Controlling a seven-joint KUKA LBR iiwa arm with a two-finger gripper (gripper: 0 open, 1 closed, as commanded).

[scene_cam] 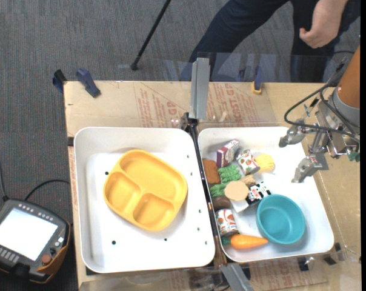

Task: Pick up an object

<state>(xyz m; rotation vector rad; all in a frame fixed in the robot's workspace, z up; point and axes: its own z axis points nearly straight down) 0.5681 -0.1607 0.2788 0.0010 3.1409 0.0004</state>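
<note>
Teal plastic, the small bowl [280, 219] sits upright in the lower right part of the right bin [324, 223], the nearest graspable item to the pincer [300, 154] and the most exposed. It is judged light, rigid and smooth-walled; a grip across the rim, one finger inside and one outside, looks the soundest hold, since the curved outer wall would likely slip. Just left of it, touching or nearly so, lies an orange toy carrot [249, 242], small and tapered, likely to roll. Above that, a crowded cluster runs along the bin's left wall: a printed can [226, 221], a tan disc [236, 191], a black-and-white cow-pattern piece [258, 192], green leafy toy food [228, 174], a yellow corn piece [265, 162] and small printed cartons [228, 152]. These lie packed against each other, so a clean single pick there is judged harder. The pincer hangs at the bin's upper right, over bare floor, apart from every item; its two fingers stand spread apart with nothing between them. The left bin [86, 180] carries a yellow divided plate [145, 188]. Both bins rest on a cardboard-covered tabletop [140, 102]. A person [319, 23] stands beyond the far edge, and a handheld control pendant [25, 235] lies on the floor at lower left.
</note>
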